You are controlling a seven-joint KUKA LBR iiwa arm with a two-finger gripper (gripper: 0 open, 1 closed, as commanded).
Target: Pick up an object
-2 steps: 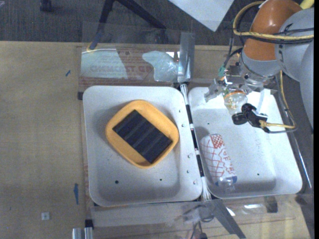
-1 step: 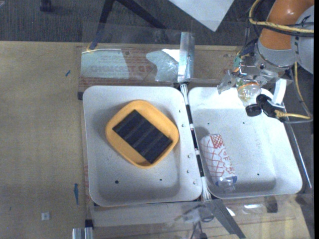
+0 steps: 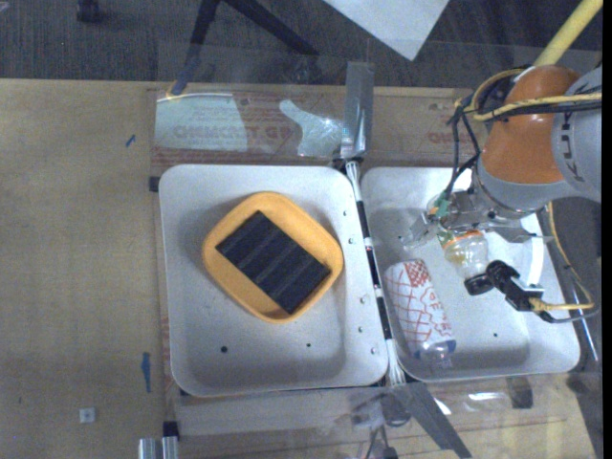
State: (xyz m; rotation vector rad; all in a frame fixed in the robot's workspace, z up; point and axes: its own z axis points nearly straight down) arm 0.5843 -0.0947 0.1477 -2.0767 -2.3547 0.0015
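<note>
Right now the arm (image 3: 535, 137) is leaning in from the right, and its gripper (image 3: 459, 229) is hanging low over the far part of the right bin (image 3: 497, 347). It is sitting just above a small clear crinkly thing (image 3: 466, 249), so I think it is getting ready to grab that one. Whether the gripper is spread or squeezed is too hard to see, and nothing is showing inside it, so the pick is looking not yet done. Next it is going to need to line up right over the thing and pinch it softly, because something thin and shiny could slip away. A red and white bottle (image 3: 416, 309) is lying near the left wall of the same bin. An orange tray with a black ribbed top (image 3: 273, 256) is sitting in the left bin (image 3: 191, 352). Both bins are resting on a brown bench (image 3: 76, 256). Far behind it, chair legs (image 3: 220, 8) are standing on a dark floor (image 3: 38, 41).
</note>
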